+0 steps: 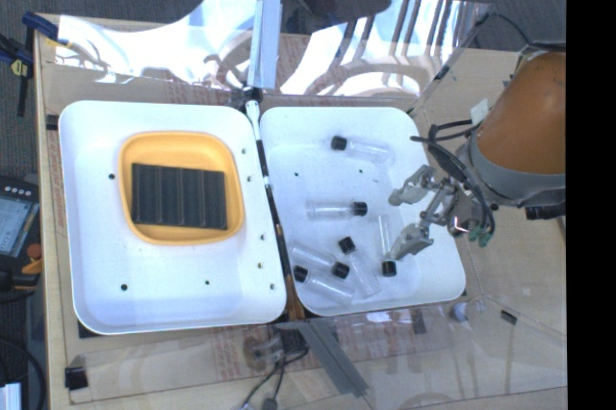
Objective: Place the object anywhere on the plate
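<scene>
- Camera view shows you the gripper (pixel 408 216) above the right edge of the right bin (pixel 423 288), with its two fingers spread apart and nothing between them.
- You see several clear vials with black caps lying loose on this bin's floor. One vial (pixel 385 247) lies just under the lower finger, so I judge the open fingers are placed to come down around it.
- You find the yellow plate (pixel 179 154) in the left bin (pixel 91 264), well apart from all the vials. A dark ribbed insert (pixel 180 193) sits in its middle.
- You can judge that no vial is on the plate yet, so the carrying step is not done.
- You cannot read any label or brand; the vials look plain.
</scene>
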Controlling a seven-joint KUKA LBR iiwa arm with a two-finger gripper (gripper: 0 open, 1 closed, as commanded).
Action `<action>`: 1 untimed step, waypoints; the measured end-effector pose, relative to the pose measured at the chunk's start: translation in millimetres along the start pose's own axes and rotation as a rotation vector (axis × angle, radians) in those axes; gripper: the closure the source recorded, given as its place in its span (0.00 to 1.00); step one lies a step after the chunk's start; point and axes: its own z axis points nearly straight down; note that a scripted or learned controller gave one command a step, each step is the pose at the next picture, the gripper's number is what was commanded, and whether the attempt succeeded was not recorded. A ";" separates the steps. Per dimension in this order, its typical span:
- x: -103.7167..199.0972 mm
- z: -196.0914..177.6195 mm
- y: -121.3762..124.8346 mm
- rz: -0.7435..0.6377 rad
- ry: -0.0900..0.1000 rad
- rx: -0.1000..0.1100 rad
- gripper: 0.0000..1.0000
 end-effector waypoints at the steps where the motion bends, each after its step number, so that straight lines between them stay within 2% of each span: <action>1: 0.0 0.0 -0.4 0.001 0.000 0.000 0.00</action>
